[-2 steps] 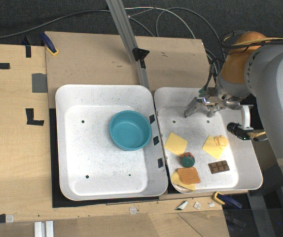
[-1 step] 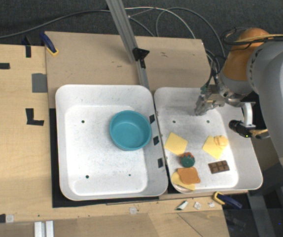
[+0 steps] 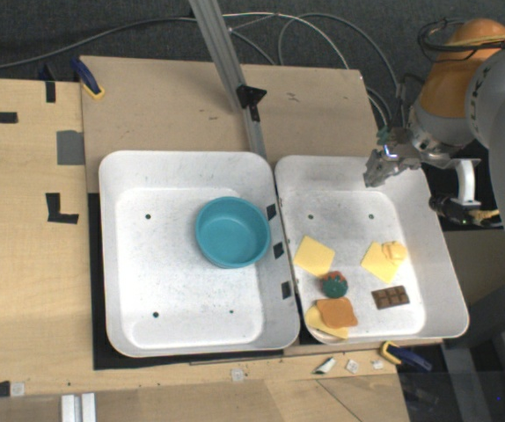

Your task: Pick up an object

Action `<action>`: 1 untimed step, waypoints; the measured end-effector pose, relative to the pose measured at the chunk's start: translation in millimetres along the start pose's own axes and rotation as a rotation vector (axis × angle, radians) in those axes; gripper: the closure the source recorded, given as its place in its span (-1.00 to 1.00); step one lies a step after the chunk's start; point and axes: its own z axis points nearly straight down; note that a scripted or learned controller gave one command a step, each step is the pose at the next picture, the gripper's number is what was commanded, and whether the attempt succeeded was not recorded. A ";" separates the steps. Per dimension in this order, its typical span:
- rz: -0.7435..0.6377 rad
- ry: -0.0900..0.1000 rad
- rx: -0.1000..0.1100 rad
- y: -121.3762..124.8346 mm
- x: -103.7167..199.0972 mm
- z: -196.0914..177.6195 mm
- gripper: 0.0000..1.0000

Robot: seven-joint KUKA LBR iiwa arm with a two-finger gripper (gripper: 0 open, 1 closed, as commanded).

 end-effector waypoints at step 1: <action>0.000 0.001 0.002 2.1 -1.4 -43.1 1.00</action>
